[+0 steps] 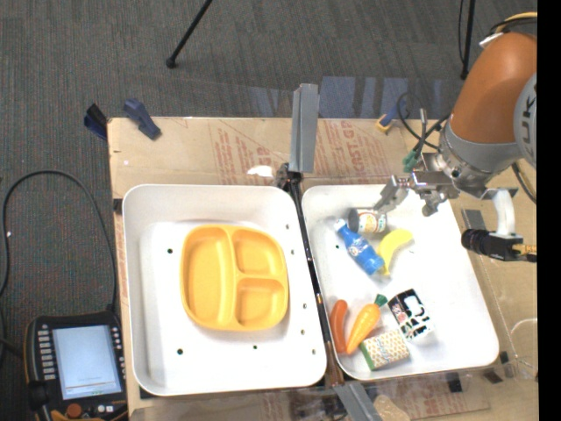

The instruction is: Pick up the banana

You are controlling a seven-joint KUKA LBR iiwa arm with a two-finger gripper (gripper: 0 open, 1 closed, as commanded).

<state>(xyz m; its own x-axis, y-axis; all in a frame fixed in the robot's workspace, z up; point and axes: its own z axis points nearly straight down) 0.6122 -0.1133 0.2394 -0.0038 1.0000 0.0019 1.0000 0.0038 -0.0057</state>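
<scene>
The yellow banana [394, 244] lies in the right bin [473, 301], in its upper middle part, curved and touching the blue bottle [361, 246] on its left. My gripper [408, 202] hovers just above and slightly behind the banana, near the bin's far edge. Its two fingers stand spread apart, open, with nothing between them. One finger points down-left toward a small can [368, 221] that lies just behind the banana.
Toward the front of the right bin are two carrots [355, 324], a black-and-white box [410, 314] and a small tan packet [384, 349]. The left bin [149, 235] holds a yellow divided plate [235, 276]. A metal post [304, 130] stands between the bins at the back.
</scene>
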